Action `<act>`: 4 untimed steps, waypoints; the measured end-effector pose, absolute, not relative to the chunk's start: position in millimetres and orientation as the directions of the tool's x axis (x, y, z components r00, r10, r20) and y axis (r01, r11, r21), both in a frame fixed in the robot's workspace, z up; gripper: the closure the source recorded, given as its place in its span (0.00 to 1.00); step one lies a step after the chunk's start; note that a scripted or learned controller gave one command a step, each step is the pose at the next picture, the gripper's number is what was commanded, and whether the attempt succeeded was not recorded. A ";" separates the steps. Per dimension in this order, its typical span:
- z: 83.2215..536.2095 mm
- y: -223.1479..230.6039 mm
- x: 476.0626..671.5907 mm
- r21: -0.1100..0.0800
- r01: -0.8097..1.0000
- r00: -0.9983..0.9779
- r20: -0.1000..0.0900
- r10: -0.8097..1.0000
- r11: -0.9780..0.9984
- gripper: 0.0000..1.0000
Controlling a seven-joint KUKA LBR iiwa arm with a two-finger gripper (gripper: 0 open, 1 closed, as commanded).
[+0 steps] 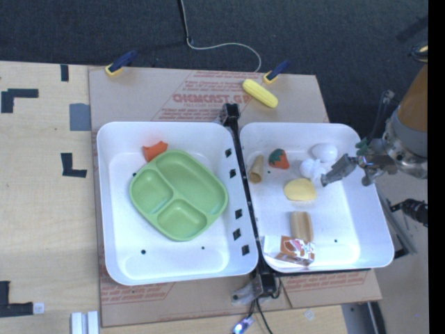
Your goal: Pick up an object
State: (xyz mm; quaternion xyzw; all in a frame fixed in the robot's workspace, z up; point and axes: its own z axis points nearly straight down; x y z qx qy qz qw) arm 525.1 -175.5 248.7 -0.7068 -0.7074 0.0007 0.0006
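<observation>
Your largest candidate, the green divided plate (179, 195) in the left bin (111, 186), looks stiff, light and slick; it lies flat, so only its rim offers a hold. In the right bin (361, 235), the tan roll (301, 225) and the brown-and-white packet (297, 250) sit lower centre. Above them, the yellow lemon-like piece (300, 190) seems smooth, rounded and likely to slip, so take it across its narrow width. The white lumpy toy (317, 160) and red strawberry-like piece (279, 158) lie toward the upper middle. The end effector (334, 173) hovers just right of the lemon; whether it is released or clenched, you cannot tell. The bin floors look smooth, with free room at lower right.
</observation>
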 end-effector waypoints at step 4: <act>414.8 17.8 491.3 -0.004 1.000 -0.011 0.002 1.000 0.011 1.00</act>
